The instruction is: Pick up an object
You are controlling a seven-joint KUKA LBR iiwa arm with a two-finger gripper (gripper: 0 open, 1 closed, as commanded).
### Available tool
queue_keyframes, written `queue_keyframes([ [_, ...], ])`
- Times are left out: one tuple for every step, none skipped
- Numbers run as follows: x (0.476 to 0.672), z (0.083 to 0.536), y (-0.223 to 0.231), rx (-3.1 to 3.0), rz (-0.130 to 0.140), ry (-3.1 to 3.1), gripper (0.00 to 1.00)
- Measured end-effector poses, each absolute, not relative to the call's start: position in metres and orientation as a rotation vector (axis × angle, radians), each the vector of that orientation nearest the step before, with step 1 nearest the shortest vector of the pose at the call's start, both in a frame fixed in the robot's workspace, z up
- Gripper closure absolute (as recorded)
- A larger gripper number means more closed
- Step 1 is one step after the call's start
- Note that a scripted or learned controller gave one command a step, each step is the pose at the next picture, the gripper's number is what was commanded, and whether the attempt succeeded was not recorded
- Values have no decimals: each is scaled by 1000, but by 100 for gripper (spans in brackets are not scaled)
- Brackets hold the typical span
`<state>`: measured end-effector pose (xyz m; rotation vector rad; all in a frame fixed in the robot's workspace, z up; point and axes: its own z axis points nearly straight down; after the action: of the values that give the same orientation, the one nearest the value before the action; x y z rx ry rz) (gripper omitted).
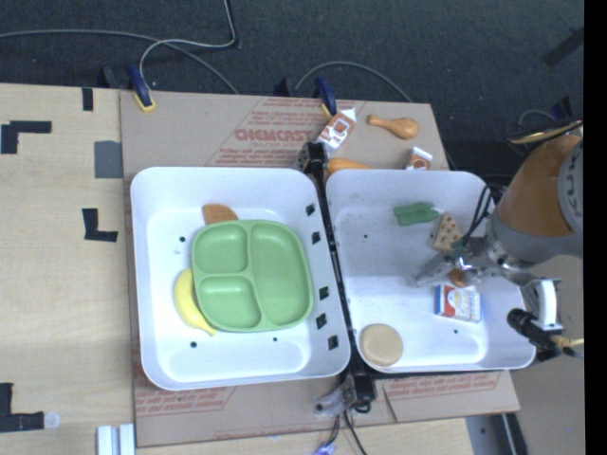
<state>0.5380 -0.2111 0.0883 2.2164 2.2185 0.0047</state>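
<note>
Landmark: the black divider [325, 254] where the two white bins meet.

Nearest the camera, just right of the divider's near end, a round tan disc [382, 343] lies on the right bin [379, 207] floor by the front wall. Farther right, a small white carton with red and blue print [459, 303] lies flat. Just beyond it the gripper [444, 267] hangs low over the bin floor, grey arm [541, 207] coming in from the right; fingers are blurred, can't tell if apart or together, nothing seen clamped. Past the gripper, a tan speckled wedge [444, 229], then a green block [413, 213] toward the far wall.

Left of the divider, the left bin [161, 349] holds a green sectioned plate [251, 275], a yellow banana [190, 303] tucked at its left edge, an orange piece [219, 213] poking out behind.

Beyond the divider's far end: cardboard sheet [256, 131] with red print, a wooden drumstick-shaped toy [393, 125], small packets. Pale bench top [57, 254] with black tape marks at left. Farthest, dark carpet [379, 17] with loose cables.
</note>
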Motion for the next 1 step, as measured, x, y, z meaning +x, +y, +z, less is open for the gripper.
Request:
queue_keyframes([
  [511, 87, -183, 2217, 3, 2217, 0],
])
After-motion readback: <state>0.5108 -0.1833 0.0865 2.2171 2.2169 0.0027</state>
